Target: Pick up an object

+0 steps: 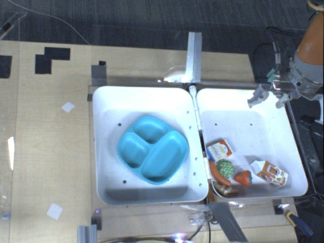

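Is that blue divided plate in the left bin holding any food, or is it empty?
Empty. The blue divided plate lies flat in the left bin, and all three compartments show bare blue.

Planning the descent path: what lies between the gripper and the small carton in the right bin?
Nothing: the camera view shows bare white bin floor between the gripper and the carton.

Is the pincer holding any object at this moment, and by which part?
Nothing is held. The pincer is open above the right bin's far corner, nothing between its fingers.
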Controlling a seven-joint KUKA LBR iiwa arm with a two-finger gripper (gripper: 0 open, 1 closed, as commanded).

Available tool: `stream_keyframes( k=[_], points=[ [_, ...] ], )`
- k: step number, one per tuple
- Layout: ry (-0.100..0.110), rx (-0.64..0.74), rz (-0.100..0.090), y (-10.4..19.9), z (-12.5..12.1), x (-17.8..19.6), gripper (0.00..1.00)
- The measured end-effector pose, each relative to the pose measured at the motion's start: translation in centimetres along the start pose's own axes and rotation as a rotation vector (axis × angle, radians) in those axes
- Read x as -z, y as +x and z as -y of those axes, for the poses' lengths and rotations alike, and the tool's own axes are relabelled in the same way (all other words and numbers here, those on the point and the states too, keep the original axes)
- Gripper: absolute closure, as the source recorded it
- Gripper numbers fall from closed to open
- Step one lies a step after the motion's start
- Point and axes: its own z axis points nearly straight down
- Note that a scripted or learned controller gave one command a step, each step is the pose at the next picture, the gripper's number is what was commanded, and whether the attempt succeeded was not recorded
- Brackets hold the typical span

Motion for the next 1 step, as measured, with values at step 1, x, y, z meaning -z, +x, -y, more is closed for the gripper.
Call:
stream_keyframes(
  k=[1],
  points=[
    [0.002, 0.062, -0.001, -2.44, 8.87, -14.77, 0.00]
  ],
)
